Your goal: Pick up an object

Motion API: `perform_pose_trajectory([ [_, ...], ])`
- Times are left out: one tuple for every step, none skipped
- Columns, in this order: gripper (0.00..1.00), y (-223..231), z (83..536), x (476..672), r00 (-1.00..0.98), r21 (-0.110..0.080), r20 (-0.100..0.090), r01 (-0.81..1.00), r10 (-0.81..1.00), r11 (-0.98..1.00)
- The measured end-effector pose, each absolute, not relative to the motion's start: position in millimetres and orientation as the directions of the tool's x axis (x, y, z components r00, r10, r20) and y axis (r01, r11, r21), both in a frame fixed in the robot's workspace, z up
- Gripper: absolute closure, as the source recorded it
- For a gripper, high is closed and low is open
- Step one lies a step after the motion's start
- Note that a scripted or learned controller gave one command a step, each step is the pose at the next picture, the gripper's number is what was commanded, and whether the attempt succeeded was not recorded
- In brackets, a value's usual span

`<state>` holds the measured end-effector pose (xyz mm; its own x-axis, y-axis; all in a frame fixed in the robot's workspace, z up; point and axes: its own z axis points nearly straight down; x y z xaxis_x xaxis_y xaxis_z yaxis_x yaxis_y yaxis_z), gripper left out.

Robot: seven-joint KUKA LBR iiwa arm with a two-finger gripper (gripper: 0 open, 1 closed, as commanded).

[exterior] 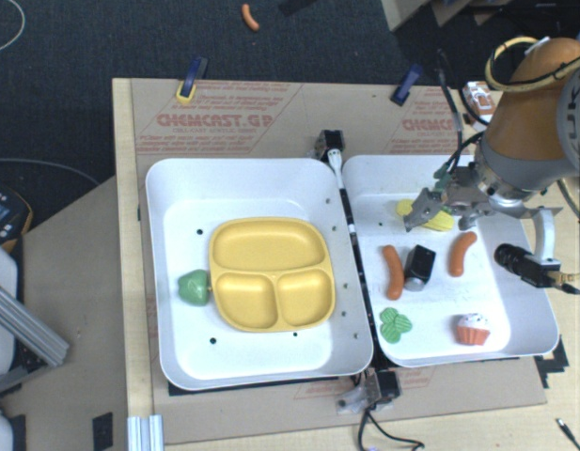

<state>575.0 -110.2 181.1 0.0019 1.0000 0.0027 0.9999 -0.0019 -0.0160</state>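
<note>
While the pincer (446,209) hangs low over the back of the right bin (525,341), we read this as the approach step: nothing is lifted yet. Its two fingers look spread, one toward the left, one toward the right, with a yellow object (438,220) sitting just under and between them. We can't tell whether they touch it, and nothing is clearly pinched.

Candidates in the right bin: two orange sausages, the left sausage (393,271) and the right sausage (462,253), both smooth, slim cylinders; a black block (419,265) between them, boxy, matte; a green leafy piece (395,324), flat and lobed; a cupcake toy (473,329), ridged base, pale top.

Left bin (167,186) holds a yellow divided tray (271,272), glossy plastic, three compartments, with a green rounded lump (194,287) touching its left edge.

Next move, we judge: drop straight down, close on the yellow object, then lift. It's low and partly hidden, so shape is unclear; thin edges could slip out. The tabletop (271,111) is protective-film-covered sheet, bins are smooth white plastic.
</note>
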Motion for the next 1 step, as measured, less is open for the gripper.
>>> perform_pose_trajectory([
  [0.00, -110.1, 188.9, 578.2, 0.000, -0.002, 0.001, 1.000, 1.000, 0.000],
])
